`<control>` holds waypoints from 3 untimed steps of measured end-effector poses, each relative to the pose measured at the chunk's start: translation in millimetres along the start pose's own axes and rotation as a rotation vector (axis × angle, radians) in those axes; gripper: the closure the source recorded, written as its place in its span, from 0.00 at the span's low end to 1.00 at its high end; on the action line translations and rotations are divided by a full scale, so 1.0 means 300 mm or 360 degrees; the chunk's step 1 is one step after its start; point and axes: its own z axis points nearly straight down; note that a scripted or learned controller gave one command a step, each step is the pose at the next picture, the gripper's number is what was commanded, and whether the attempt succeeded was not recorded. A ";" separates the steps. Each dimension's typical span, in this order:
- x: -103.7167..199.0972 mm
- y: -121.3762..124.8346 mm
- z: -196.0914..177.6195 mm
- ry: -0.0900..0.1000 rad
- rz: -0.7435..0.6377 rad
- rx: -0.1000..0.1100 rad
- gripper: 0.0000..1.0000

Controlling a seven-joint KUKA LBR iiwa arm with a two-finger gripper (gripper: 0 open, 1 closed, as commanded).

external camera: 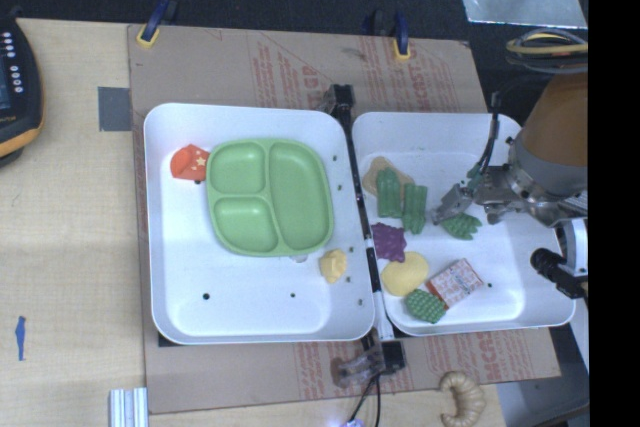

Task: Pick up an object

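My gripper hangs low over the middle of the right bin, reaching in from the right. Just below it lies a small green toy, very close to the gripper; whether they touch I cannot tell. Left of it stand two green pieces against a tan piece. Toward the front are a purple toy, a yellow toy, a green textured block and a red-and-white packet.
The left bin holds a green divided plate, a red toy and a small yellow piece. A black divider runs between the bins. A tan curled thing lies on the bench in front.
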 end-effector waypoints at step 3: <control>-0.222 0.051 0.041 -0.0007 0.0013 -0.0003 0.00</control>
